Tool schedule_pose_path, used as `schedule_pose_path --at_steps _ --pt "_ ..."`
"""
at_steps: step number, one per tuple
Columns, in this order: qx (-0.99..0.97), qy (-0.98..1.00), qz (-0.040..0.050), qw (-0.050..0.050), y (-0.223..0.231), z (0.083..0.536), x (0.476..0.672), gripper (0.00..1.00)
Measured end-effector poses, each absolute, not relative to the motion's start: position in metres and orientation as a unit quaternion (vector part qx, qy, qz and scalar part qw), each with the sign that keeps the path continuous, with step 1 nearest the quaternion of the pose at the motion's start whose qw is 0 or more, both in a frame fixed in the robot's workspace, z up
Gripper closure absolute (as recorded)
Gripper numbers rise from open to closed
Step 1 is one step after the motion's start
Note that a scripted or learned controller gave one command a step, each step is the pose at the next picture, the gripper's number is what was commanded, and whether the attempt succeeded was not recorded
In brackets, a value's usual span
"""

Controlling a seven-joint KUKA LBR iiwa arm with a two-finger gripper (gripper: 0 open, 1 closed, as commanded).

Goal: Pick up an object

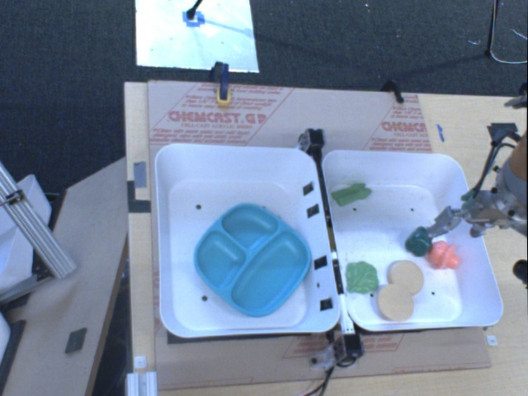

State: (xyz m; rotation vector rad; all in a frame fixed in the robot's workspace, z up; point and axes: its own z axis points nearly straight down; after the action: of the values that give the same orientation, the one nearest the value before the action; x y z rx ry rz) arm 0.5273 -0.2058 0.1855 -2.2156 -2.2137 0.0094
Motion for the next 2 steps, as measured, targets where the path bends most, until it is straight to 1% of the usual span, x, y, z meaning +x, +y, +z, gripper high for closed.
schedule_pose_path --at_steps 1,2 --pt "-0.706 -0.708 -0.0002 -0.001 -0.205 0.192 0.531 0.0" --pt "-0.707 -0.708 0.0004 0.001 -0.203 0.132 0.525 0.0"
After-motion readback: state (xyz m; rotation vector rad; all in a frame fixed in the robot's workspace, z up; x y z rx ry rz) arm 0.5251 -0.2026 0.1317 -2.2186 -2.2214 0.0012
